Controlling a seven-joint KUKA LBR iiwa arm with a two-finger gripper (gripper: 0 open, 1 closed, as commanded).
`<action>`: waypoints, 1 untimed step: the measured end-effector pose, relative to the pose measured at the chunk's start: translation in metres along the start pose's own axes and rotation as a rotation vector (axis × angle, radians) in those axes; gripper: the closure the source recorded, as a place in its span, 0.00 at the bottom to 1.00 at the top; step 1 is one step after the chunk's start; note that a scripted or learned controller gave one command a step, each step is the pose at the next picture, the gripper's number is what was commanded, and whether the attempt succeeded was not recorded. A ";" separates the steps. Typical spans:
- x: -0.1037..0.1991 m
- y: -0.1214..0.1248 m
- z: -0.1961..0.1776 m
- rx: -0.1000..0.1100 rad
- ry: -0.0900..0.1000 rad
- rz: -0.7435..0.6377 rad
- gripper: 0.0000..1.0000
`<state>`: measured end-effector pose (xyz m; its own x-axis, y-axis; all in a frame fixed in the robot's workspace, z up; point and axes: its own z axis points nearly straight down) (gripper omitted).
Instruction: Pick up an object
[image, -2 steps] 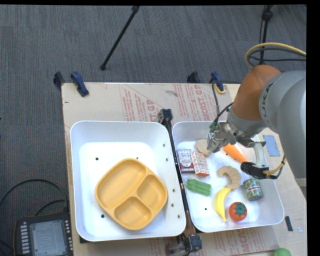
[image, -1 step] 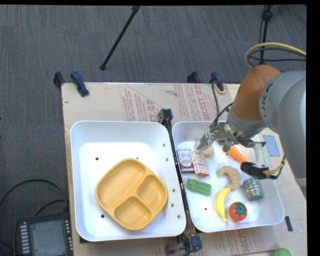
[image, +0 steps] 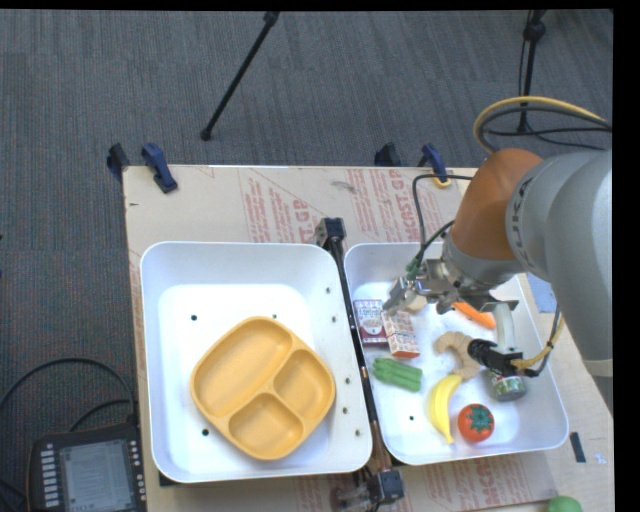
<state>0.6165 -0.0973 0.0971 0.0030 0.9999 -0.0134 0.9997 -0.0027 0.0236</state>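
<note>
- The two-finger gripper (image: 412, 290) hangs over the right white bin (image: 545, 425), above a small red-and-white carton (image: 401, 336); whether it is open or closed I cannot tell.
- The carton — probably light, stiff card — would take a pinch across its narrow sides.
- That bin also holds a yellow toy banana (image: 443, 405), red tomato (image: 476, 422) and green pod (image: 397, 374).
- The left white bin (image: 160, 270) holds a yellow three-compartment plastic plate (image: 262, 387).

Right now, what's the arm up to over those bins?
The arm's gripper is down in the right bin, above the small cartons at its left side, with nothing visibly between its fingers. A banana, tomato, green vegetable and carrot lie loose around it. The left bin holds a yellow divided tray.
</note>
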 end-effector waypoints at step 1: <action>0.002 0.000 -0.009 0.005 0.006 -0.001 1.00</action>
<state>0.6160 -0.0953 0.1060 0.0023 1.0000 -0.0078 0.9998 -0.0022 0.0183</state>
